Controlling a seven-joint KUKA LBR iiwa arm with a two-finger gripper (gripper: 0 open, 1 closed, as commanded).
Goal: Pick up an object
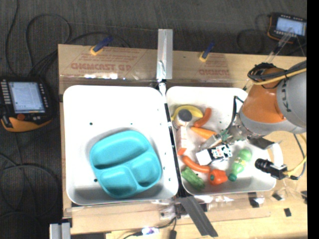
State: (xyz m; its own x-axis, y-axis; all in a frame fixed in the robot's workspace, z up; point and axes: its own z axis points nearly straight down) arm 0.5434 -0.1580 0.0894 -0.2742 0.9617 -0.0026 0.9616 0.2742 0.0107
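A: Entry, overhead view. Landmark: the divider, the upright metal strip between the two bins. Largest first?

B: The surface, brown board, clamped at its far edge, likely to keep the bins from sliding. Left of the divider, the left bin holds one blue tray with compartments, lying flat and apart from the rest; probably a drop target.

A: Right of the divider?

B: The right bin carries all the small things heaped near the divider. The arm reaches in from the side away from the divider and tilts down toward the heap.

A: Contents, by size?

B: Yellow banana with a dark disc on it, orange carrot, green leafy piece, orange pepper, green pear, a white card.

A: The hand?

B: The hand is low over the middle of the heap, at the white card and a small black-and-white block. How far open: cannot tell, the tips blur into the clutter. I cannot confirm anything is held.

A: Judgement?

B: Candidate objects all sit in the right bin; pick not yet done.
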